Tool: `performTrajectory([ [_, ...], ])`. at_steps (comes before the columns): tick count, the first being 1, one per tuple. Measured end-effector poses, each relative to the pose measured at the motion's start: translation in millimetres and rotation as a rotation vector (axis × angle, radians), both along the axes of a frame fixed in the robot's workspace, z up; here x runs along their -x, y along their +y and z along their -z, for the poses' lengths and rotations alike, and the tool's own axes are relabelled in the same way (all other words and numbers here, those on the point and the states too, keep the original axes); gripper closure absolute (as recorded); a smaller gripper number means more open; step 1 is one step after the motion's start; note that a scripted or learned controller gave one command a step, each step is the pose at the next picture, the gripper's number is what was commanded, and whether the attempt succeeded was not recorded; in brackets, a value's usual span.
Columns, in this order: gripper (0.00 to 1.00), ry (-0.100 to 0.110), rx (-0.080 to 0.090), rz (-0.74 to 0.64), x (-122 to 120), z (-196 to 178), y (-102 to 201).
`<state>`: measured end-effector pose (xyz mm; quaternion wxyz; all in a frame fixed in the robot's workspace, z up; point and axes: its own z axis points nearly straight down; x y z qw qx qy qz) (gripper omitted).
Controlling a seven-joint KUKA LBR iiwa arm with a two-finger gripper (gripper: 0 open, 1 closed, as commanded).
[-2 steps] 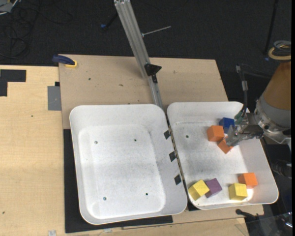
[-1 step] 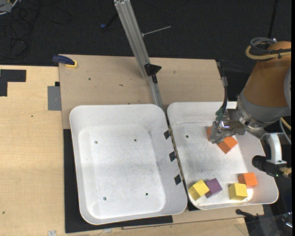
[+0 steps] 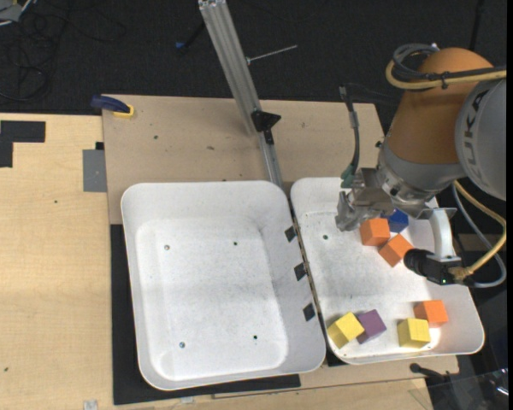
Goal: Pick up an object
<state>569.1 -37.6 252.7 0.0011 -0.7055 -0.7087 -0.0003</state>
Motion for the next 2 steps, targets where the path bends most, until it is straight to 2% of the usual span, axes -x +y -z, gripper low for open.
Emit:
performTrajectory([
  [1,1.00,0.002,0.001,0.002,-25,17,41],
  [2,1.00,0.000,0.002,0.002,-46,11,81],
])
